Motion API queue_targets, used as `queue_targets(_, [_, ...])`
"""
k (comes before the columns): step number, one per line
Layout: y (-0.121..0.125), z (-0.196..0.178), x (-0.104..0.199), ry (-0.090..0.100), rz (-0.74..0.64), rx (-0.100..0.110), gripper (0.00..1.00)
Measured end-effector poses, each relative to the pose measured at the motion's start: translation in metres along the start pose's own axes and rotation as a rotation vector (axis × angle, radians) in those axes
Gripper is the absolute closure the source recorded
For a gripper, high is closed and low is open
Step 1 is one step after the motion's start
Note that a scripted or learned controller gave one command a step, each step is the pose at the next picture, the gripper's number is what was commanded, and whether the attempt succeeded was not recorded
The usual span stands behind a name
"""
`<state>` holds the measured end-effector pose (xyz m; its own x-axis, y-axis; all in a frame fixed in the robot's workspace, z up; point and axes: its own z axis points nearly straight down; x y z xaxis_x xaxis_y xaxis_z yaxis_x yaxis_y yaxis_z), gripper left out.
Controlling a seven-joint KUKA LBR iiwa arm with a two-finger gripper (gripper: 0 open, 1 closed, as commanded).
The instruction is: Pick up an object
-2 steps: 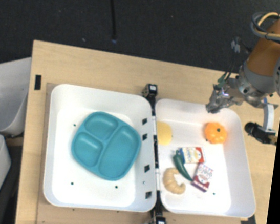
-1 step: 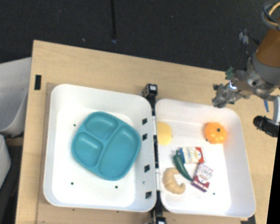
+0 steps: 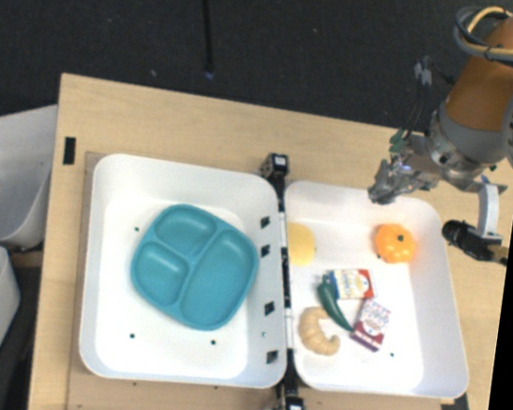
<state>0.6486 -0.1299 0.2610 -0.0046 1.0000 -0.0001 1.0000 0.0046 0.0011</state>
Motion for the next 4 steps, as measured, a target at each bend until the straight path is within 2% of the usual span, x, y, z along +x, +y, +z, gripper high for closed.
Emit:
queue_targets(3, [-0.043, -0.011, 0.142, 0.001, -0.001, 0.002, 1.0])
queue_targets(4, [-0.048, 0.001, 0.192, 0.001, -0.002, 0.003, 1.0])
